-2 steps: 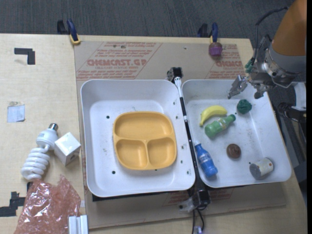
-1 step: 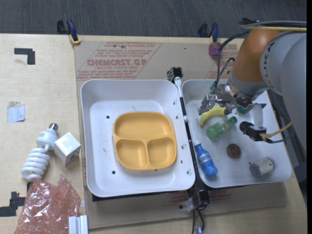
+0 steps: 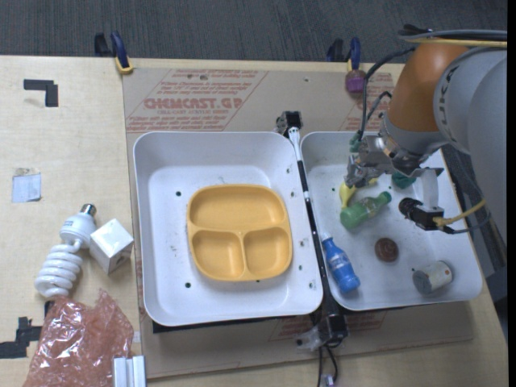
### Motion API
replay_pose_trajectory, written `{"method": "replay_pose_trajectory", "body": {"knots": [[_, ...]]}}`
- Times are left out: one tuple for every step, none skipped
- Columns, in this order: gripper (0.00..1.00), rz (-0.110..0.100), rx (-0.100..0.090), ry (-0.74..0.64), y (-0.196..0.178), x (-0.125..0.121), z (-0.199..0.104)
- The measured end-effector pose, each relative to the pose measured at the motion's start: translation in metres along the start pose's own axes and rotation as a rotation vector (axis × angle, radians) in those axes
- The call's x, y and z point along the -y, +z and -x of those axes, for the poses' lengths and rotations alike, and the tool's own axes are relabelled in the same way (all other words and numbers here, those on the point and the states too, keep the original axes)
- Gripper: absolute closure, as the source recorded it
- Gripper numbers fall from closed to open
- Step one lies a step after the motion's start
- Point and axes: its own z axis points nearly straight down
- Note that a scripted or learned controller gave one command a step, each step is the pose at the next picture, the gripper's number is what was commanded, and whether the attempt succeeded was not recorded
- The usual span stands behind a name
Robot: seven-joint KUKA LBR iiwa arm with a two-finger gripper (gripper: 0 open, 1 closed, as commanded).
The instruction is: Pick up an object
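My gripper hangs low in the right bin, at its upper middle. Just under it lies a small yellow piece, and a green bottle lies on its side touching that piece. A blue bottle rests along the bin's left wall. A brown round object and a grey cylinder lie toward the lower right. The arm hides the bin's upper right part.
The left bin holds a yellow divided tray. On the bench at the left lie a spiral light bulb, a white cube and crumpled reddish plastic. A dark teal item sits beside the gripper.
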Motion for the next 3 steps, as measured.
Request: {"method": "replay_pose_trajectory", "body": {"knots": [[0.0, 0.0, 0.0, 0.0, 0.0, 0.0, 0.0], [0.0, -0.001, -0.001, 0.0, 0.03, 0.04, 0.007], [1.0, 0.0, 0.0, 0.002, 0.02, 0.04, 0.007]]}}
